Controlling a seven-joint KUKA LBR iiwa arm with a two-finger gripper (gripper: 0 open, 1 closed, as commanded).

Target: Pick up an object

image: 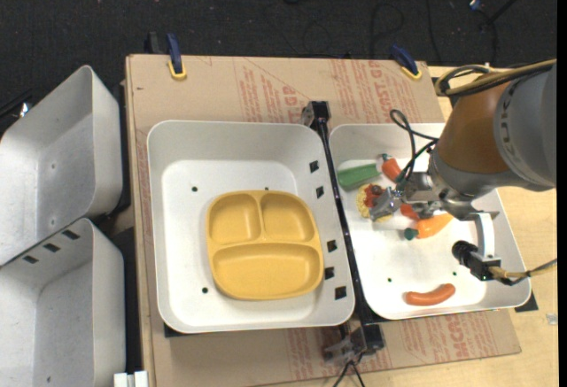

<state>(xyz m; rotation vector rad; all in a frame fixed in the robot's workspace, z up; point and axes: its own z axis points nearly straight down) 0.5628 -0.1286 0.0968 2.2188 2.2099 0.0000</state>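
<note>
Reaching in from the right, the arm is hanging its gripper point(390, 202) low over the right bin point(505, 288), right in the pile of toy food. Can't tell how the claw is set, too cluttered. The carrot point(432, 225) is lying just beside it toward the bin's near-right, long axis running roughly left-right. The green piece point(357, 174) is sitting just up-left, the sausage point(430, 294) well apart near the front edge. Carrot's looking like the closest grab, I'd guess
</note>
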